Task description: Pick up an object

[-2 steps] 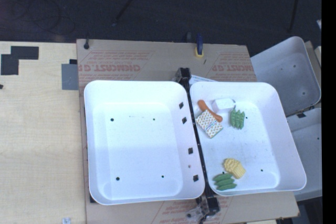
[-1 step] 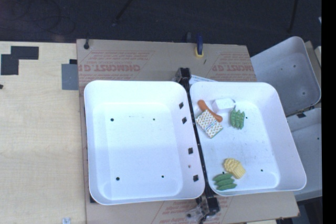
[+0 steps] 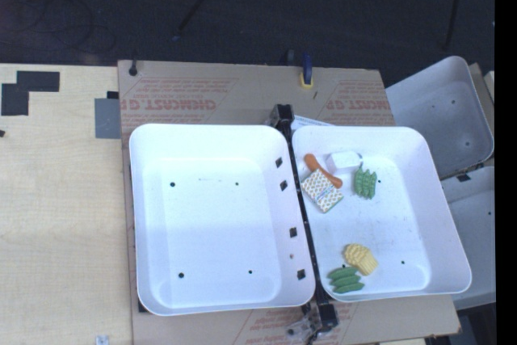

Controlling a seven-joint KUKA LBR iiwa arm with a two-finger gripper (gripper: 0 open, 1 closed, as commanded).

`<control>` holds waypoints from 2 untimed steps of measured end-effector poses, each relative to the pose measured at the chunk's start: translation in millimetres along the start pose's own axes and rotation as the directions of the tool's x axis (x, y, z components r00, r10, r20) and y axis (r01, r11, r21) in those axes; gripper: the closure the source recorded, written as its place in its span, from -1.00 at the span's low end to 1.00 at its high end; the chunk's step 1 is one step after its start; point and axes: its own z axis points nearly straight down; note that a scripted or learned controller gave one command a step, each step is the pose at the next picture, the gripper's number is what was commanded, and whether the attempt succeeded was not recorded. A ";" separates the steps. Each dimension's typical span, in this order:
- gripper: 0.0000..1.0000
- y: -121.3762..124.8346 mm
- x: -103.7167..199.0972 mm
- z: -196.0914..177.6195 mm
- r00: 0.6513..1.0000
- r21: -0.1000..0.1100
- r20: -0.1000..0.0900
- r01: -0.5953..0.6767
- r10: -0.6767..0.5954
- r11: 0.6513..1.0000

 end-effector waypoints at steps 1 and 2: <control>1.00 0.7 1.4 -9.3 1.000 0.002 -0.001 0.005 -0.005 1.000; 1.00 1.4 2.8 -18.6 1.000 0.005 -0.001 0.011 -0.011 1.000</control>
